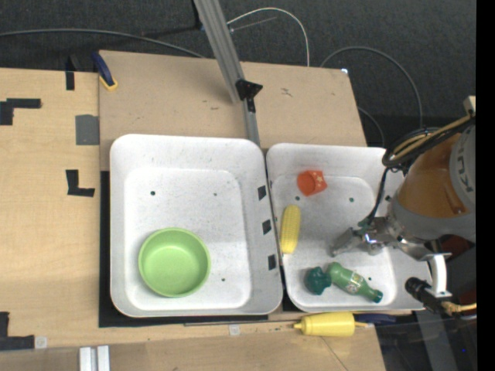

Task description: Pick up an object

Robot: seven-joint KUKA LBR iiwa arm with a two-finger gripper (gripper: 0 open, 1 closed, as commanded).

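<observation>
The right bin (332,154) holds an orange cup-like object (312,182) near its back, a yellow corn cob (290,228) along its left side, and a green bottle (346,279) lying near the front. My gripper (348,242) hangs low over the bin's right half, just above and right of the bottle, with its metal fingers (341,246) pointing left. Nothing shows between the fingers. The arm's orange band (433,184) rises at the right edge.
The left bin (124,207) contains a light green bowl (175,262) at its front left. A yellow-handled tool (329,325) lies on the bench just in front of the right bin. A grey metal pole (220,37) slants in from the top.
</observation>
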